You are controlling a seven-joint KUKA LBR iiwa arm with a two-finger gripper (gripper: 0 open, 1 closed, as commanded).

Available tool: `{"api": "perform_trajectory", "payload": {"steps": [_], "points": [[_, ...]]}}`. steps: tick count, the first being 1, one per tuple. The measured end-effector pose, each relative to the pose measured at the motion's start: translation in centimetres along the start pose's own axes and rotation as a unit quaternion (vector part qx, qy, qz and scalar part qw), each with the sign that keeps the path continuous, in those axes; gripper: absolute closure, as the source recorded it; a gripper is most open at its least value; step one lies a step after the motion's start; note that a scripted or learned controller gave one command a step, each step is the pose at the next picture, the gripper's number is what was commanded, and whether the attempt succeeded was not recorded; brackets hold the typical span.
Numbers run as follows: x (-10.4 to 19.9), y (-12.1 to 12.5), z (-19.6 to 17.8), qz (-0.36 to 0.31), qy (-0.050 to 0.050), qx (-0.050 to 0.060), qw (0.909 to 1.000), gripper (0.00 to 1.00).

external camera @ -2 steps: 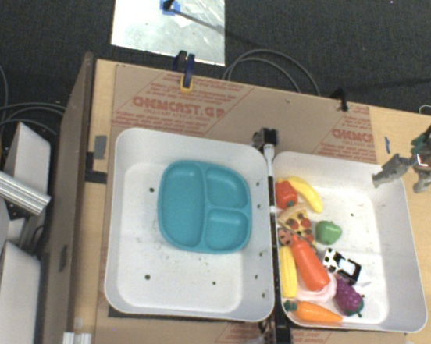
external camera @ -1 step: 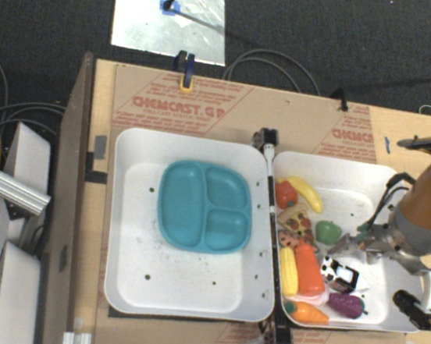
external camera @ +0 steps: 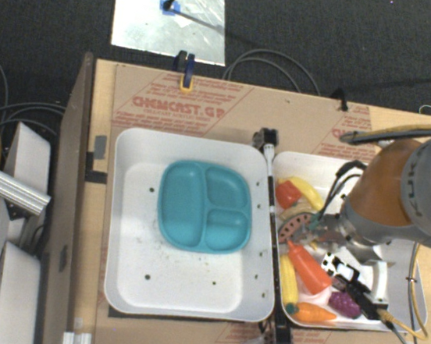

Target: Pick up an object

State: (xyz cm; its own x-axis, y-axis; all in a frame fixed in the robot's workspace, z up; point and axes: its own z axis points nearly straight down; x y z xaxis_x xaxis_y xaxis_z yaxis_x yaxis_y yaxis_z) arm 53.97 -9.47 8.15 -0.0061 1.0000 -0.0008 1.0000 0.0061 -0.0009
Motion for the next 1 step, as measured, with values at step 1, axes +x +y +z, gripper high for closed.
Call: {"api": "perform_trajectory", "payload": {"steps": [1], "points": [[-0.31,8.15,0.40,0.007,0.004,0.029,0.9996,0.00]]}}
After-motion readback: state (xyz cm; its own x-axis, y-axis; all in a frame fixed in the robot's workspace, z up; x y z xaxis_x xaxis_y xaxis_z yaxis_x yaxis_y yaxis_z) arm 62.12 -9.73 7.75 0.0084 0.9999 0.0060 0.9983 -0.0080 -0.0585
